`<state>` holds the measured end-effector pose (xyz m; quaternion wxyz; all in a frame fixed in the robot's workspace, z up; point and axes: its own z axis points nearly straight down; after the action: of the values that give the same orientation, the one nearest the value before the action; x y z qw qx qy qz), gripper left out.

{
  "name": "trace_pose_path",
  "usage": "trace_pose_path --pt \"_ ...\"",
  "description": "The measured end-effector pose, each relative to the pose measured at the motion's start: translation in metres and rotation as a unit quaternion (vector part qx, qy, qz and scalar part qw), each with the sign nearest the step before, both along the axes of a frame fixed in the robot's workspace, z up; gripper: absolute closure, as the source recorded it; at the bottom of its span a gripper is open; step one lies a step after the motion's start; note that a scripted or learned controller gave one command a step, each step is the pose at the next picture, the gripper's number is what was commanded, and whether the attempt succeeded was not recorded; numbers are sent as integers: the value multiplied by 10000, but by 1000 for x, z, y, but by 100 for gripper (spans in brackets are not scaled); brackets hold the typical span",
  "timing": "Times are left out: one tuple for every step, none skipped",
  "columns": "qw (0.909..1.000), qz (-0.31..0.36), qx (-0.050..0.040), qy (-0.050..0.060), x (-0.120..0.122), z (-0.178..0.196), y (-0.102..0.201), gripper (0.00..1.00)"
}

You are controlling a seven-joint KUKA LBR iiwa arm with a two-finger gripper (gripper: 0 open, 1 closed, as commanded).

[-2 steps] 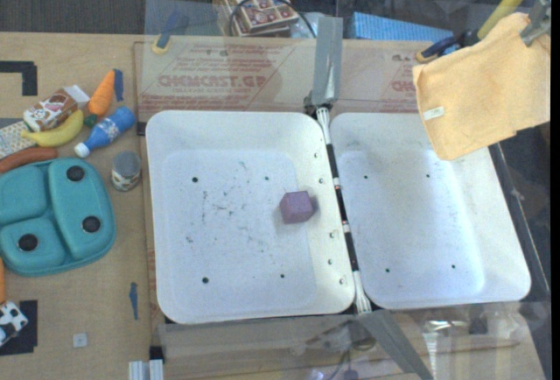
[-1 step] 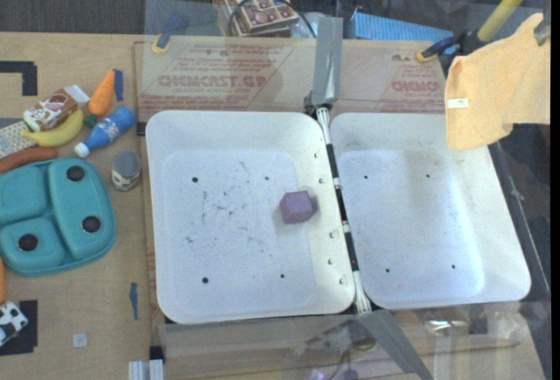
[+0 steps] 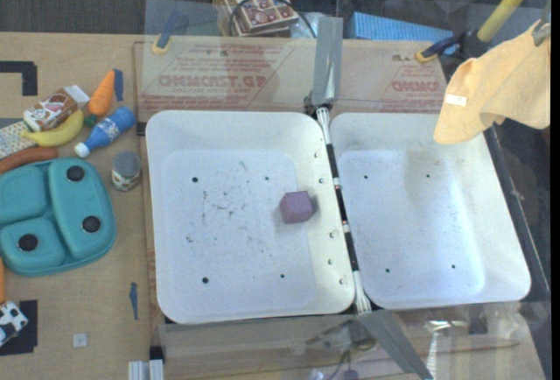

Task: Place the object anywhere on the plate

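**Block waiting, no grasp begun**

Nearest me, I see the left bin (image 3: 175,282) with the small purple block (image 3: 297,207) lying loose at about three o'clock on its floor, close to the divider. Next to it is the right bin (image 3: 490,264). Farther off, at one o'clock, a yellow cloth (image 3: 503,89) hangs. I judge the pick is not yet started; next I need a descent onto the block. I cannot tell the state of the jaws.

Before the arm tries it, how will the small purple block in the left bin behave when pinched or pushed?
The purple block looks cube-like with flat faces, so it should probably slide, not roll, on the left bin floor. Being small, it seems light. Its matte surface suggests a fair grip, though stiffness is unclear.
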<state>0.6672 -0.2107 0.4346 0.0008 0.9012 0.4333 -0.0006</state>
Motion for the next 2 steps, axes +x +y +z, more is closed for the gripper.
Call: trace_pose_path --pt "9901 -1401 9 24 -8 -1 7 100" --pt "9407 -3393 8 31 -29 -1 -13 100"
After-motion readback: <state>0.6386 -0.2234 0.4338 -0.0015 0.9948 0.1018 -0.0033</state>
